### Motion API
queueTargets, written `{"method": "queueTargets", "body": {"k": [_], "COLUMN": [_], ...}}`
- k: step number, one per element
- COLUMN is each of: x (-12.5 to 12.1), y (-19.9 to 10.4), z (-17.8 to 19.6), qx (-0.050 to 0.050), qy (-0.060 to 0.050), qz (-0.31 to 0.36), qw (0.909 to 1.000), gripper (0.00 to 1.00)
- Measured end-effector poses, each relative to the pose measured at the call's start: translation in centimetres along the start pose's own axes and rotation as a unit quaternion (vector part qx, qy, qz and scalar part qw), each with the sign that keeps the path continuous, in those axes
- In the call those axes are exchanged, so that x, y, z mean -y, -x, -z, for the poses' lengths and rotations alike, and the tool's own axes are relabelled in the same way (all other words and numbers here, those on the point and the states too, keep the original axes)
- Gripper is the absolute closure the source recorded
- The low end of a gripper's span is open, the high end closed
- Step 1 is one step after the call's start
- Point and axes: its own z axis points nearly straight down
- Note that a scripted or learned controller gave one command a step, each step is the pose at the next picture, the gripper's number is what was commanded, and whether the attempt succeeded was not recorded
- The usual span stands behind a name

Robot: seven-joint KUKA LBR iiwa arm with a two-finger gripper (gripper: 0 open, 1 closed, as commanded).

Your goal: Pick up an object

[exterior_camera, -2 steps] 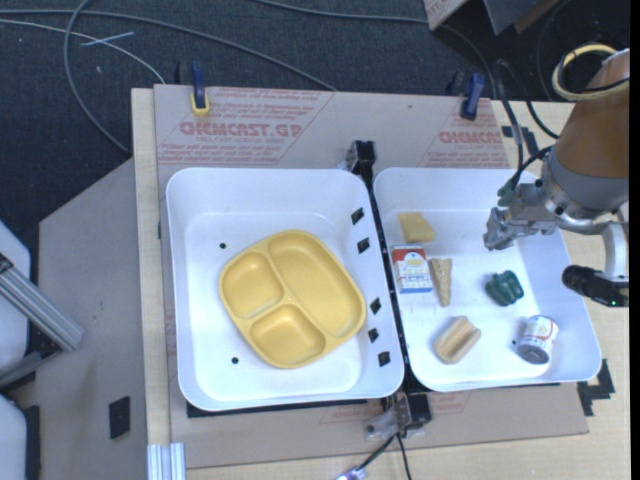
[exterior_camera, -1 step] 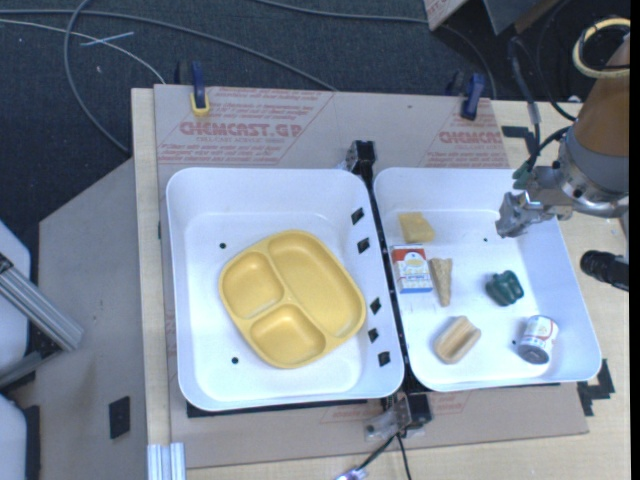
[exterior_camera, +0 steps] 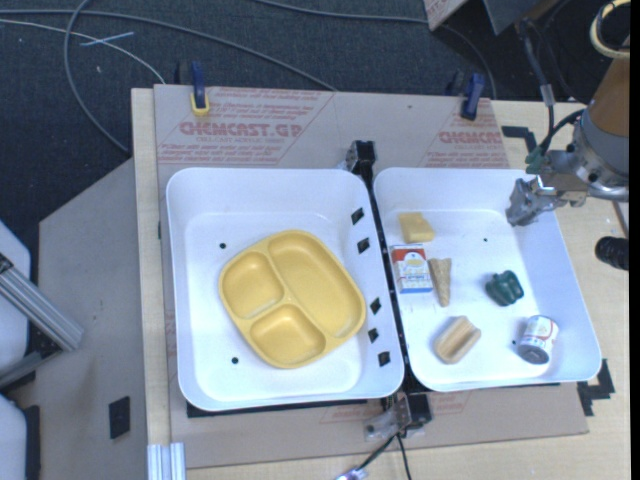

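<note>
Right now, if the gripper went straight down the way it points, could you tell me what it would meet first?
Probably the bare white floor of the right bin near its upper right corner. The gripper hangs there, apart from the yellow block and green toy. Its height is hard to judge.

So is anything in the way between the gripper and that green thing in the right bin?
Nothing visible blocks it. The gripper hovers at the right bin's upper right, and bare white floor lies between it and the green object. The small can sits beyond, nearer the front.
</note>
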Motion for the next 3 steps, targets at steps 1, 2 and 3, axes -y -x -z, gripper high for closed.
{"method": "queueTargets", "body": {"k": [1,2,3], "x": [-1.1,-0.3,-0.2], "y": [-5.5,-11.0,-16.3], "z": [0.0,-1.2,-2.7], "qx": [-0.001,-0.001,-0.001], "qy": [-0.001,-0.003,-0.004], "qz": [0.001,0.001,0.001], "qw": [1.0000,1.0000,1.0000], "gripper": [1.00,1.00,1.00]}}
